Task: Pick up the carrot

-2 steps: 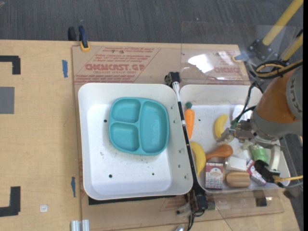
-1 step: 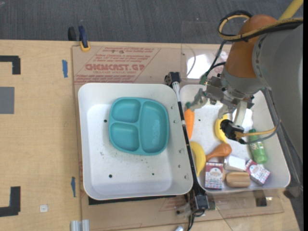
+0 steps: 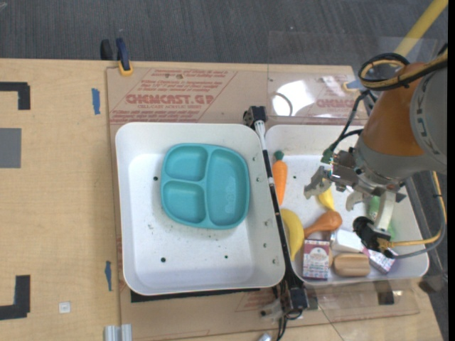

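Left bin [image 3: 135,212], well off to image-left of the gripper, holds a teal divided plate [image 3: 205,186]. Right bin [image 3: 416,258] sits under the arm [image 3: 409,119], crowded with toy food.

Gripper [image 3: 333,185] hangs over the right bin's middle, fingers spread apart, nothing between them.

Carrot [image 3: 279,178] lies just image-left of the gripper, against the bin's left wall, apart from the fingers. Long axis runs up-down in frame, green top at the far end, tip pointing toward the banana [image 3: 291,231].

Below the gripper: banana, drumstick [image 3: 323,223], small carton [image 3: 317,258], bread roll [image 3: 351,265]. A yellow piece [image 3: 325,199] sits right under the fingertips; kind unclear.

Judgement: gripper needs a short shift image-left and fingers set across the carrot's width; the wall crowds one side.
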You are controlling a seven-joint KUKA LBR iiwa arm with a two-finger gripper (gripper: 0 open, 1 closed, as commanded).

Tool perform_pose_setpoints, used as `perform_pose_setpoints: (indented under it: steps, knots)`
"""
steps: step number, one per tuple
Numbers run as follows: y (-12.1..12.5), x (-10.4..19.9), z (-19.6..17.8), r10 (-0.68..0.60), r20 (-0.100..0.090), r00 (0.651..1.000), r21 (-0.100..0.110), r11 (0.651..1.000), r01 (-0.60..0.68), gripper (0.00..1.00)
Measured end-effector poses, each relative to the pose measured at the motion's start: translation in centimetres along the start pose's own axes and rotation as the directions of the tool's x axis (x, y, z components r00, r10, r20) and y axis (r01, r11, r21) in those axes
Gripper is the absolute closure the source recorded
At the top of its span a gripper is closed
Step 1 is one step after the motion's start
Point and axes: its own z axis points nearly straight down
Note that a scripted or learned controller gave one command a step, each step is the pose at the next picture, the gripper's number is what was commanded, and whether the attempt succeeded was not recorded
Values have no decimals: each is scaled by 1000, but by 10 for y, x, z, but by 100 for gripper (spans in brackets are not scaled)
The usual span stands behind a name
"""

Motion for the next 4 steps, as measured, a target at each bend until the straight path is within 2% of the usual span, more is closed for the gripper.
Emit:
perform_pose_setpoints:
  steps: [1,2,3,4]
  knots:
    - [24,-43,66,-192,-1,981,3,981,192,0]
    - [-3,-42,94,-102,-3,995,-17,995,102,0]
    - [57,-47,95,76,-2,997,-14,997,-76,0]
    - [-28,-36,94,236,-11,972,-22,971,-237,0]
